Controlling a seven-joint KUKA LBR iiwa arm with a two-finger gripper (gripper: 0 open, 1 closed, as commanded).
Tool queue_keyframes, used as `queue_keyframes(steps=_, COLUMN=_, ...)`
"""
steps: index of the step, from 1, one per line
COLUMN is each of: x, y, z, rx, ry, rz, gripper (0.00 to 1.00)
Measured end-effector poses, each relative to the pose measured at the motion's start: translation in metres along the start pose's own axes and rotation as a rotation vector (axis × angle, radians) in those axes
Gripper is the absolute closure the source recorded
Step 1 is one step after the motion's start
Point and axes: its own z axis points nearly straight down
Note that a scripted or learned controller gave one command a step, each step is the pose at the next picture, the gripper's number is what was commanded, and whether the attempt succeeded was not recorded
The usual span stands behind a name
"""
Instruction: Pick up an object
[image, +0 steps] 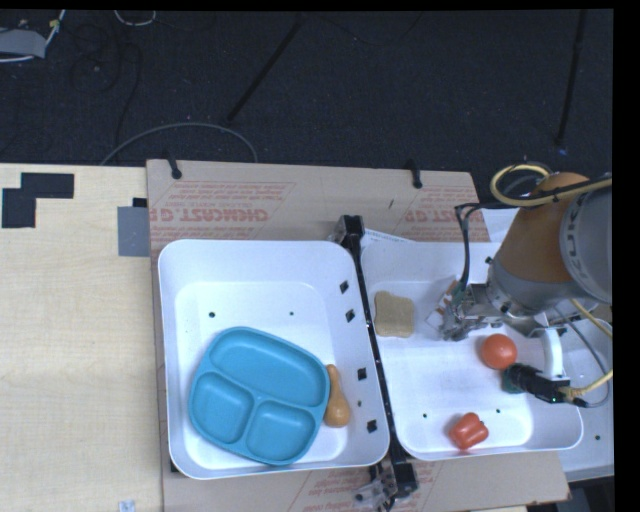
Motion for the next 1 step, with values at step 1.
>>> queue_keyframes(steps=1, x=-0.0044, y=0.0092, z=-0.0489, rx=-0.005, ry=-0.003, rz=-0.004, gripper=1.00)
